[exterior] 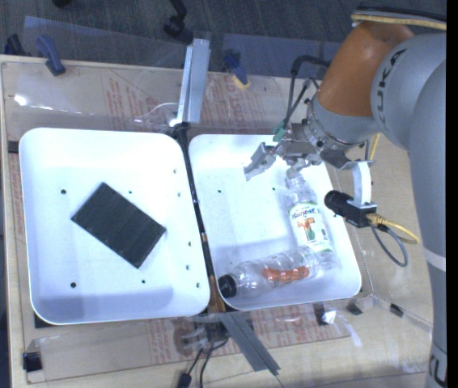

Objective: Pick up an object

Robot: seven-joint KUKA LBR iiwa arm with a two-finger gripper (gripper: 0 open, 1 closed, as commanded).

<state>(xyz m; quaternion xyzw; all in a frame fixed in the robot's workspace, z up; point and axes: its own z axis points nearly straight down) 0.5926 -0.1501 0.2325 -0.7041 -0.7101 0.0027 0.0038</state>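
My gripper hangs over the back of the right bin, its fingers spread open with nothing between them. One finger points left; the other sits just above the neck of a clear bottle with a white label, which lies along the bin's right side. A second clear bottle with orange inside and a black cap lies along the bin's front wall. A dark grey rectangular pad lies flat in the left bin.
A metal bar rises at the back between the two bins. Black and yellow cables run beside the right bin's right wall. Blue clamps hold the bench's back edge.
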